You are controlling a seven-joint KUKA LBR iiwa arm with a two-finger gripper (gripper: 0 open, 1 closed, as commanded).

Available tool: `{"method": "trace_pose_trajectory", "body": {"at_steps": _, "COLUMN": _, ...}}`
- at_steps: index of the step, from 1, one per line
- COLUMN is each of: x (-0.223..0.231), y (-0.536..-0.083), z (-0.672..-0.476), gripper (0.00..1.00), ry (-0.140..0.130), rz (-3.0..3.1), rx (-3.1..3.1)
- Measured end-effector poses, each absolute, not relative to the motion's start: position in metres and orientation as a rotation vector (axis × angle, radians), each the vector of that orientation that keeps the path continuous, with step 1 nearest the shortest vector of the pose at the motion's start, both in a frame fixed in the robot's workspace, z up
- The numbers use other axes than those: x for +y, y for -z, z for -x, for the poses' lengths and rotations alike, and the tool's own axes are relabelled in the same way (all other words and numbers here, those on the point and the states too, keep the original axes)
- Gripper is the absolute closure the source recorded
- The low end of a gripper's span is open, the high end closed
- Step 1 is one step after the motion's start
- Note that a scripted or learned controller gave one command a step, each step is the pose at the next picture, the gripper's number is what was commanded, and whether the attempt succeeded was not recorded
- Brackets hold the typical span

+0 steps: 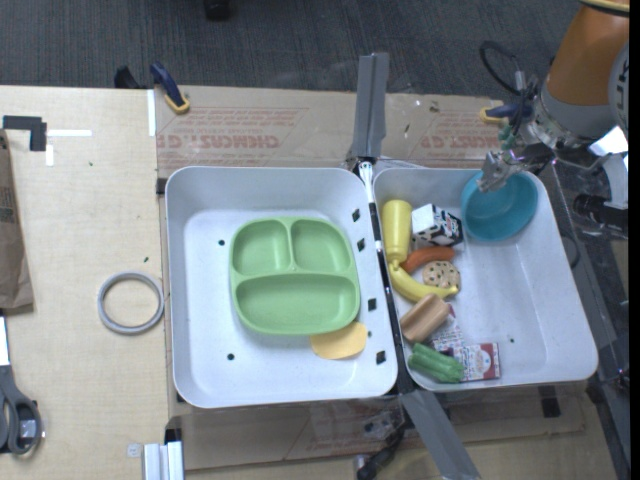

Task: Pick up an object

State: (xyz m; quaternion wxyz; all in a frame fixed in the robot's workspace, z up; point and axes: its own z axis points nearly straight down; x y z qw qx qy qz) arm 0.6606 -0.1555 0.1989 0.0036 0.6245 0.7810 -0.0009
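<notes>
The worktop (pixel 80 218) carries two white bins; the left bin (pixel 190 298) holds a green divided tray (pixel 295 276); the right bin (pixel 540 328) holds a blue bowl (pixel 503 213) at its upper corner, with the tool (pixel 497 171) at the bowl's rim, its opening impossible to judge; a yellow bottle (pixel 396 226) and banana (pixel 415 288) lie along the divider.

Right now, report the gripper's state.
Gripper: over the upper rim of the blue bowl in the right bin; open or closed cannot be told, and no object is visibly held.
</notes>
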Motion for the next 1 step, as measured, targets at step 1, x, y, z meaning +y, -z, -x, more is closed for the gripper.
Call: {"method": "trace_pose_trajectory", "body": {"at_steps": 1, "x": -0.1554, "y": -0.1988, "z": -0.6606, "gripper": 0.0, "ry": 0.003, "rz": -1.957, "rx": 2.448}}
